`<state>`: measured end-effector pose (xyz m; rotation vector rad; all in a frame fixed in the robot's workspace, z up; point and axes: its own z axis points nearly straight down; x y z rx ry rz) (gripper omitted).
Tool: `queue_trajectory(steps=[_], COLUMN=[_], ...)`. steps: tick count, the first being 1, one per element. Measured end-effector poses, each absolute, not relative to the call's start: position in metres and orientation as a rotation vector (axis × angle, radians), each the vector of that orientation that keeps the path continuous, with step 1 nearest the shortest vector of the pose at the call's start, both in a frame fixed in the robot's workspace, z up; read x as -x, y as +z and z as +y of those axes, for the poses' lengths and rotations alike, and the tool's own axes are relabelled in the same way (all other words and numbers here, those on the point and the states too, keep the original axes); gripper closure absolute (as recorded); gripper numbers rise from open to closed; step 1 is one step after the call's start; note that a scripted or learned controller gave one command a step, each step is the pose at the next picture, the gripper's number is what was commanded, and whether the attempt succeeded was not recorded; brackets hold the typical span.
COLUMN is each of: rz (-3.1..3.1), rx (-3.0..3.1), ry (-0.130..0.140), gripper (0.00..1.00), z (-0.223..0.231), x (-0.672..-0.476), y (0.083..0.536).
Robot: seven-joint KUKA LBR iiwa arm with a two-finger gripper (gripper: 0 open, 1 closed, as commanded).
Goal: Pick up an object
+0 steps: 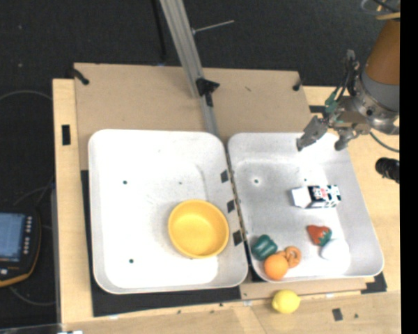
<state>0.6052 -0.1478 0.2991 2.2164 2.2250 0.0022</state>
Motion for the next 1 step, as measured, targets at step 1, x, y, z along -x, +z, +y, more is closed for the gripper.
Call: queue_trajectory(steps=[1], rz=[2.225], rx=[-2.216], ry=[0.002], gripper=[0.00], z=[-0.1477], x=[-0.6052], y=[0.2992])
